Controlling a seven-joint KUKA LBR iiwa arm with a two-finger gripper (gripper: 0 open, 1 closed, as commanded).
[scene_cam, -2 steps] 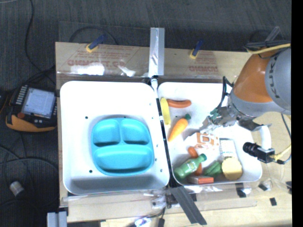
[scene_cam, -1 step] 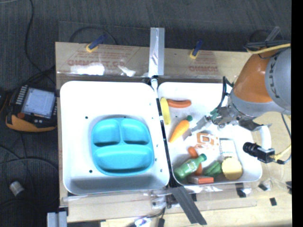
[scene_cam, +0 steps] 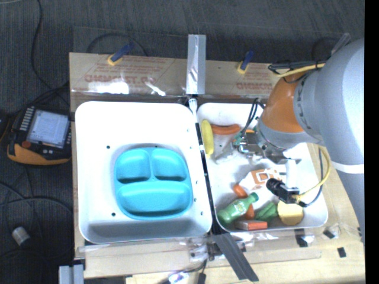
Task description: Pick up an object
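Arm (scene_cam: 331, 105): enters from the right and bends down over the right bin (scene_cam: 308, 215); orange band sits above the wrist.
Gripper (scene_cam: 246, 147): low in the upper middle of the right bin; finger state cannot be told, since the wrist hardware covers the tips.
Green bottle (scene_cam: 237, 209): lies on its side at the near edge of the right bin; long axis runs diagonally, cap end pointing up and to the right.
Bottle relative to gripper: below it in the view, apart, not touching.
Banana (scene_cam: 207, 136): against the left wall of the right bin, long axis along the wall, just left of the gripper.
Orange piece (scene_cam: 227, 129): possibly a carrot, lies crosswise beside the banana top.
Yellow block (scene_cam: 290, 213): near right corner.
Left bin (scene_cam: 95, 158): holds a blue divided tray (scene_cam: 154, 181), lying flat.
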